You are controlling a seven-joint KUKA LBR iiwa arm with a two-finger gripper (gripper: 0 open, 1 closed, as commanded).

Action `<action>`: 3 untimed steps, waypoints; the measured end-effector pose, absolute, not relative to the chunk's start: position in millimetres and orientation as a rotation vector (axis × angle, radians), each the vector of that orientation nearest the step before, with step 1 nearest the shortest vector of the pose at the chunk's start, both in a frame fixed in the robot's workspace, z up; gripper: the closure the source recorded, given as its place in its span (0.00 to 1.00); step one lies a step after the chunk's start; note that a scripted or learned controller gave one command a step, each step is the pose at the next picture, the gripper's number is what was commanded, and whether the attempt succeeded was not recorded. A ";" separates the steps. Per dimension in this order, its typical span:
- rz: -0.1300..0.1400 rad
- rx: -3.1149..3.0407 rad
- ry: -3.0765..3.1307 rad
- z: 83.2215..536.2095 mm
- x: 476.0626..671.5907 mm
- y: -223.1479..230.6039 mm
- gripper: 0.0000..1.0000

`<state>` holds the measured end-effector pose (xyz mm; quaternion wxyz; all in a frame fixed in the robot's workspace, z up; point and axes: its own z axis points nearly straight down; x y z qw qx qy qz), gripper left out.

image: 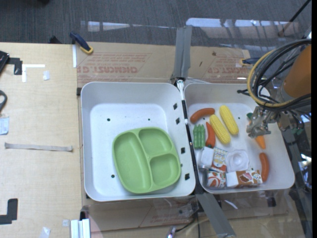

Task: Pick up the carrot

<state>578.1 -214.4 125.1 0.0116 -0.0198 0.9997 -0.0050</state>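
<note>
Left bin (94, 133): green divided plate (147, 159), well left of the carrot. Right bin (285, 175): green beans (199, 136), two corn cobs (224, 123), sausages, packets, all left of the carrot. Carrot (260, 142) sits near the bin's right side, directly under the gripper (257, 125). Whether it's clamped: can't tell.

A: Carrot (261, 142)?
B: Small, orange, tapered. Right bin, near the right wall, about mid-height.
A: Pose?
B: Roughly upright in the view, pointed end toward the bin's near side. Upper end is hidden, so only the lower part shows.
A: Touching other items?
B: No, it sits apart from them on the bare floor.
</note>
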 end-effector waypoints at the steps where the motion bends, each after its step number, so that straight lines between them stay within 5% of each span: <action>1: 0.001 0.040 3.139 155.0 547.4 -153.4 1.00; 2: -0.001 -0.841 3.021 315.0 546.0 -181.0 1.00; 3: 0.001 -0.867 3.018 157.4 503.2 -184.5 1.00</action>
